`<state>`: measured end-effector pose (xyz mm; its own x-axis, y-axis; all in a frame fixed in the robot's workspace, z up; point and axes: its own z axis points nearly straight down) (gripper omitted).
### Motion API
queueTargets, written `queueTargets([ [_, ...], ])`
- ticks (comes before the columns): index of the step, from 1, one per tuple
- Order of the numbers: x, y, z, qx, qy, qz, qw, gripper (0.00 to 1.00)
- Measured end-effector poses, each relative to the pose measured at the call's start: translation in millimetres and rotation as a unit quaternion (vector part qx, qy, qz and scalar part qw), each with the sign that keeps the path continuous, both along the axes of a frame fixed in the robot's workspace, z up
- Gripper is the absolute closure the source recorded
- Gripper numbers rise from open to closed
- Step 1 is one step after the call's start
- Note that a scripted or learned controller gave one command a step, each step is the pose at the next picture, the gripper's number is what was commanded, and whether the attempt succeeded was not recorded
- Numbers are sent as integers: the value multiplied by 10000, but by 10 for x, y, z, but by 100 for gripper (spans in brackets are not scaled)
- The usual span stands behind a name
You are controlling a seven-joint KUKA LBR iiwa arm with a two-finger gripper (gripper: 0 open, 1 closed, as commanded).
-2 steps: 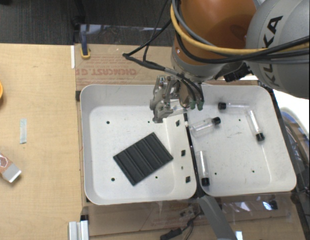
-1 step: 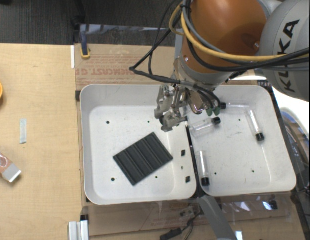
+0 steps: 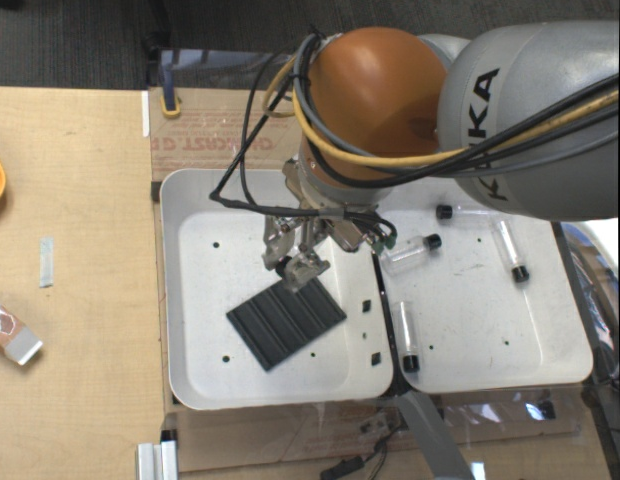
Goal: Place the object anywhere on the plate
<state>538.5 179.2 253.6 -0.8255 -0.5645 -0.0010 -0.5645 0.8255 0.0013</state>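
The grey arm's two-finger gripper (image 3: pixel 298 268) hangs in the left shallow white bin (image 3: pixel 190 298), touching the upper edge of the dark ribbed rectangular plate (image 3: pixel 286 322), its grip state impossible to tell

Even bright overhead light; soft shadows; glare on orange band (image 3: pixel 380 88); sharp focus.

A pale wooden bench (image 3: pixel 70 188) stands on dark carpet (image 3: pixel 80 28).
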Motion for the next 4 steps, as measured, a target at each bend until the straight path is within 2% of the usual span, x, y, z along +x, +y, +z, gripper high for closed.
queueTargets([
  [1, 2, -3, 1, 1, -2, 0, 10000, 0],
  [2, 409, 421, 291, 9, -24, 1742, 9847, 0],
  [3, 428, 406, 386, 26, -40, 1702, 9854, 100],
  [4, 633, 342, 492, 7, -23, 2963, 9551, 100],
])
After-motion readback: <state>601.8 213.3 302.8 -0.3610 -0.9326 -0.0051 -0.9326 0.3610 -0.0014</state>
